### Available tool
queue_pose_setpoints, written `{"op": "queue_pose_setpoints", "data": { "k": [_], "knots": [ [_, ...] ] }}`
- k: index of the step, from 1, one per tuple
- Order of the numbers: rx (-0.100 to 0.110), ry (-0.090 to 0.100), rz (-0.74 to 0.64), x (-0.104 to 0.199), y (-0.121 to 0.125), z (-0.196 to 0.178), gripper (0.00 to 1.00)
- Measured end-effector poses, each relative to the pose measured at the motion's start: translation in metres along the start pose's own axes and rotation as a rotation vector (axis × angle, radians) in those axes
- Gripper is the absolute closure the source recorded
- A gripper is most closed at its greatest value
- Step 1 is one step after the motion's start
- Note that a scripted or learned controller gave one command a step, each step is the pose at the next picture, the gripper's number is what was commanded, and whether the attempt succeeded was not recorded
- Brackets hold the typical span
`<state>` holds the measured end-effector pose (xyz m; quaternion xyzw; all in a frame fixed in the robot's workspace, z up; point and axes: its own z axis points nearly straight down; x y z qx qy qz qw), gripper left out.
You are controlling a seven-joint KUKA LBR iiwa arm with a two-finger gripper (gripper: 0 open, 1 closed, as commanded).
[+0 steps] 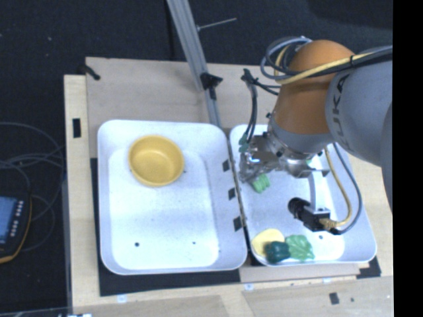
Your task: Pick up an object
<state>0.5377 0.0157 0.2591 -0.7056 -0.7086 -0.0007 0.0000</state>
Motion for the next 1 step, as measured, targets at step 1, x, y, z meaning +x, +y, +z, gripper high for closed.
{"op": "queue_pose_setpoints", "data": {
  "k": [1],
  "knots": [
    [0.001, 0.0, 0.001, 0.0468, 0.0051, -0.0014, 1.0]
  ]
}}
